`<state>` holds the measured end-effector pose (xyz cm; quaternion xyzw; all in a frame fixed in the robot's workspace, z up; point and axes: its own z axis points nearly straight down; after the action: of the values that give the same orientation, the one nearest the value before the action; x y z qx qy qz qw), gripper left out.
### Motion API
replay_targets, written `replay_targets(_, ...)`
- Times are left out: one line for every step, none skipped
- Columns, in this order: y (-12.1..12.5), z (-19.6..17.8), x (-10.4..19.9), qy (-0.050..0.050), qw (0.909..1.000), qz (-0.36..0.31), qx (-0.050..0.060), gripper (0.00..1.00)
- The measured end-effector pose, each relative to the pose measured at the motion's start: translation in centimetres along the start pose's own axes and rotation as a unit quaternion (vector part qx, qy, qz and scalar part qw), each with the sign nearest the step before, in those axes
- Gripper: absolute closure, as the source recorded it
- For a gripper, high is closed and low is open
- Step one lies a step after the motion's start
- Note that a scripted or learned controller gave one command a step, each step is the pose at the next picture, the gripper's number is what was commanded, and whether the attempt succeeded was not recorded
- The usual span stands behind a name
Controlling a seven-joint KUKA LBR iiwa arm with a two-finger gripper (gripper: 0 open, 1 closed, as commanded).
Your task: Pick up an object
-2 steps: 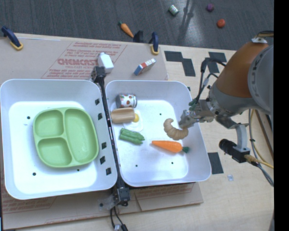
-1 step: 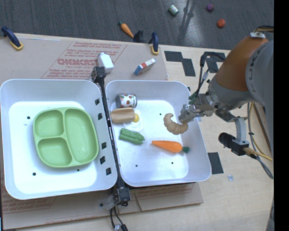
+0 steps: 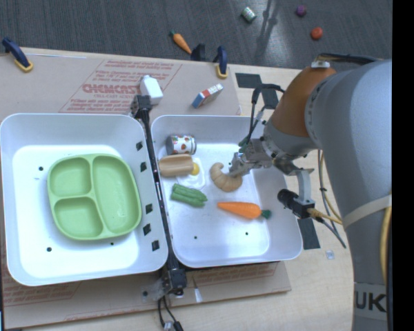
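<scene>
In the right bin my gripper is low, right over the right end of a tan croissant-shaped piece. Whether it touches or holds that piece is unclear. An orange carrot lies just below it. A green vegetable lies to the lower left. A hot dog bun and a small red-and-white can are at the bin's upper left. A fried egg peeks out beside the bun.
The left bin holds a green divided plate. The grey arm with its orange band covers the right bin's right rim. On the cardboard behind the bins lie a small box and clamps.
</scene>
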<state>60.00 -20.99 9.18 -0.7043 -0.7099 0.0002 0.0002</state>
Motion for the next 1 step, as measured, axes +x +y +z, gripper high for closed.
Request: replay_targets(-3.83, -7.90, -0.09, 0.000, 1.0000, 0.002, 0.000, 1.00)
